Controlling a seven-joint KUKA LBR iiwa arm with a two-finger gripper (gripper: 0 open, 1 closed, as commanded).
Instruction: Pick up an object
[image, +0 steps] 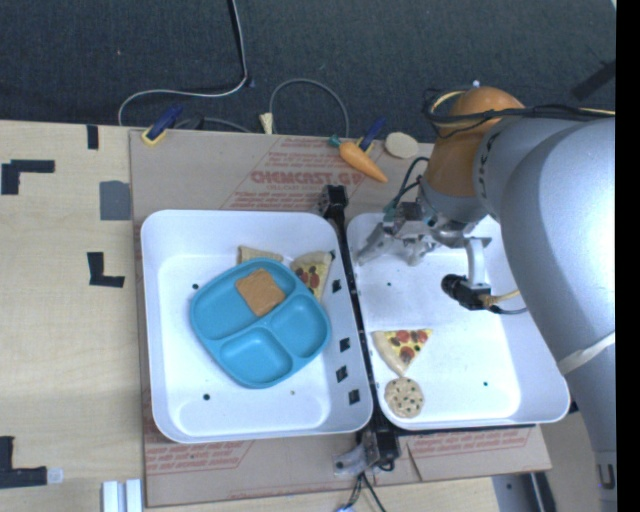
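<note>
My gripper (392, 236) hangs low over the far left corner of the right bin (500, 400), with the grey arm and its orange band (470, 135) behind it. Nothing shows in its grasp. In the right bin's near part lie a pizza slice (402, 346) and, just below it, a chocolate-chip cookie (404, 398), both well apart from the gripper. In the left bin (170, 400) a blue divided plate (262, 325) carries a brown toast piece (261, 291). A second pizza slice (313, 270) and a sandwich corner (252, 256) lie against the plate's far edge.
A toy carrot (360, 160) and a pale round piece (401, 145) lie on the cardboard behind the bins. A black divider (345, 300) runs between the two bins. Cables loop at the back of the bench (60, 330).
</note>
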